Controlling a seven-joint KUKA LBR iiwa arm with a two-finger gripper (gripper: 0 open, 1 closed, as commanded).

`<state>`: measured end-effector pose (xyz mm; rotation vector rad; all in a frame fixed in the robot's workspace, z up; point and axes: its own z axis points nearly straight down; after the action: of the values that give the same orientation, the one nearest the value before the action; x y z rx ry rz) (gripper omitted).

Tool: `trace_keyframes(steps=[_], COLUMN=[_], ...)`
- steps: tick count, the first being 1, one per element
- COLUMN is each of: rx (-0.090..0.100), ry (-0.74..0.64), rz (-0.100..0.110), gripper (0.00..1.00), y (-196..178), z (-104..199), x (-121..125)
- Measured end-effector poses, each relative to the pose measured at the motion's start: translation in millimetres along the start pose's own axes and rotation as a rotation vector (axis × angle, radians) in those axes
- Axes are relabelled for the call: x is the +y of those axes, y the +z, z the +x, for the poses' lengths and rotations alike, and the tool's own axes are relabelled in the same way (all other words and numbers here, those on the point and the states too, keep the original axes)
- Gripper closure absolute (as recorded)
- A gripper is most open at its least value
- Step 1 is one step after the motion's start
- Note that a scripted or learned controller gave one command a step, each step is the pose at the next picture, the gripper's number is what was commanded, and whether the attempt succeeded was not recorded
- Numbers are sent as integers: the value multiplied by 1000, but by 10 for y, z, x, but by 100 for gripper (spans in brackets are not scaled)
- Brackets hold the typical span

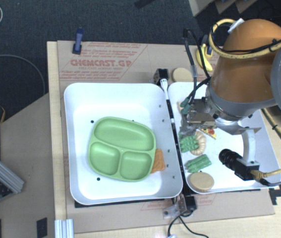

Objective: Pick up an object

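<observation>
Reaching into the right bin (pixel 264 180), the arm (pixel 244 68) hangs over a small cluster of objects near that bin's left wall. Closest to the gripper (pixel 196 125) is a green ridged piece (pixel 190 143), curled and pale at one end, with a second green ridged piece (pixel 198 162) just beside it toward the front edge. A round tan disc (pixel 201 181) lies in the front left corner of the same bin, and a small red and yellow scrap (pixel 209 131) peeks out under the wrist. Whether the fingers are spread or closed cannot be told, since the wrist housing and cables cover them, and nothing is visibly held.

The likely target is the curled green piece, which seems to sit almost under the tool. To do this step well, the gripper should come straight down centred on one piece alone, with the fingers straddling its narrow width and kept off the bin wall, so the neighbouring green piece is not nudged away.

Further out, the left bin (pixel 81 113) carries a green divided tray (pixel 123 148) with an orange wedge (pixel 158 161) touching its right edge.
</observation>
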<state>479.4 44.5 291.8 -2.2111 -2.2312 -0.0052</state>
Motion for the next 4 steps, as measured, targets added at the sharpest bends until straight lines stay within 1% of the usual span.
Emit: trace_keyframes(steps=[1,2,3,4], rx=[1,1,0,-5], ry=[3,3,1,5], rz=[-8,-5,-2,9], gripper=[100,100,100,100], y=[-813,-1269,-1393,-886], z=[437,949,1584,1810], x=[33,12,93,4])
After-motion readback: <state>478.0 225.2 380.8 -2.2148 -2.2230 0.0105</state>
